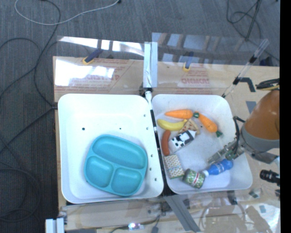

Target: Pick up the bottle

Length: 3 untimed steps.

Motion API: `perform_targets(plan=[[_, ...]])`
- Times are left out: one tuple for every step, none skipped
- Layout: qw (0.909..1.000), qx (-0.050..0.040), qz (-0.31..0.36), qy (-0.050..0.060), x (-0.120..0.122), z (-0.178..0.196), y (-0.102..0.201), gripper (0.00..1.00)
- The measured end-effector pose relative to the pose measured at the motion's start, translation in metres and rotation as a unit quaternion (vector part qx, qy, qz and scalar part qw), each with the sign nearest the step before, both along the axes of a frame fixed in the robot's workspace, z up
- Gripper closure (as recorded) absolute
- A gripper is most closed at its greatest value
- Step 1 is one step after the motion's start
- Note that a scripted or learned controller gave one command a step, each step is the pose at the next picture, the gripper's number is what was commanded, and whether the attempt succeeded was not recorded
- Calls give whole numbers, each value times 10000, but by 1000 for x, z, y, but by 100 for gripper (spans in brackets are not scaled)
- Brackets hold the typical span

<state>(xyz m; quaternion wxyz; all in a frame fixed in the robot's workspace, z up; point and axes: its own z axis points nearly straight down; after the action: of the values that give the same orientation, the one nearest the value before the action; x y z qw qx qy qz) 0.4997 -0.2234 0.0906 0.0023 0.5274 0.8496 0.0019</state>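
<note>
Arm (266, 120), grey with orange band, reaches in from 3 o'clock, wrist angled down toward the right bin's 4 o'clock corner. Two-finger gripper (223, 154) sits low over the bin floor, just above and touching or nearly touching the small clear plastic bottle with blue label and cap (219, 167). Jaw opening: cannot tell, too small and blurred. Bottle lies on its side near the bin's 5 o'clock edge, not visibly between the fingers.

Right white bin (238, 182) also holds a green-labelled can (194, 178) just at 9 o'clock of the bottle, a checkered cracker-like block (173, 166), a red sausage (166, 141), a black-and-white cow-print item (183, 139), a yellow banana (171, 124), and two orange carrots (179, 113) (208, 123).

Left white bin (77, 118) holds a teal three-compartment plastic tray (116, 164) toward its 5 o'clock side.

Bench is plywood under clear sheeting (91, 75); grey carpet (45, 45) with loose cables (27, 11) beyond at 12 o'clock.
</note>
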Motion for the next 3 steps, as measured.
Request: perform_targets(plan=[[10000,12,26,-6,2,0,4,0],[9982,-25,-591,-23,20,-1,19,0],[9973,-5,-735,-54,-9,0,10,0]])
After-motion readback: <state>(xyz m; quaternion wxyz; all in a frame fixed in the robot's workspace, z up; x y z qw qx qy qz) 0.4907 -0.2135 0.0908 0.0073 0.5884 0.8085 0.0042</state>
